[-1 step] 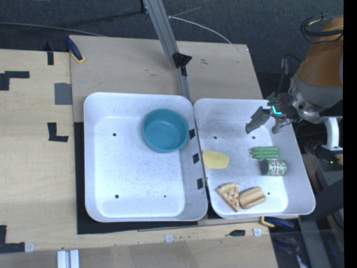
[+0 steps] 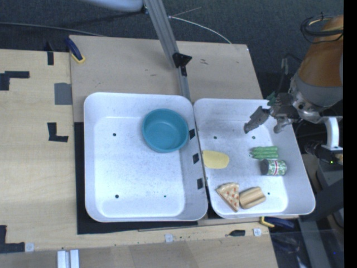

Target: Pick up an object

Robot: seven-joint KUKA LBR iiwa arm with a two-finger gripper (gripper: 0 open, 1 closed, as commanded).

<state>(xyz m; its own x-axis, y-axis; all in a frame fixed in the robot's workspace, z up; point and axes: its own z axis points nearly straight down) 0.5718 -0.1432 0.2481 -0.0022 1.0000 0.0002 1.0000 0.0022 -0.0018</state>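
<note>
We read the scene from the left. The left bin [image 2: 106,166] held 1 blue bowl [image 2: 165,129], upright near its upper right corner. In the right bin [image 2: 223,111] lay a yellow piece [image 2: 215,159] near the dividing edge, then a pizza slice [image 2: 228,196] just beside a bread roll [image 2: 251,197] at the lower edge. Further right sat a green bean bundle [image 2: 264,152] and, just below it, a small can [image 2: 273,167] on its side.

The gripper [image 2: 266,119] hung over the upper right of that bin, its 2 fingers spread apart with nothing between them. We judged the step to be the approach, before any grasp.

The bean bundle lay nearest, its long axis running left to right. The next move, in our view, called for lowering over it with the fingers set across that axis.
</note>
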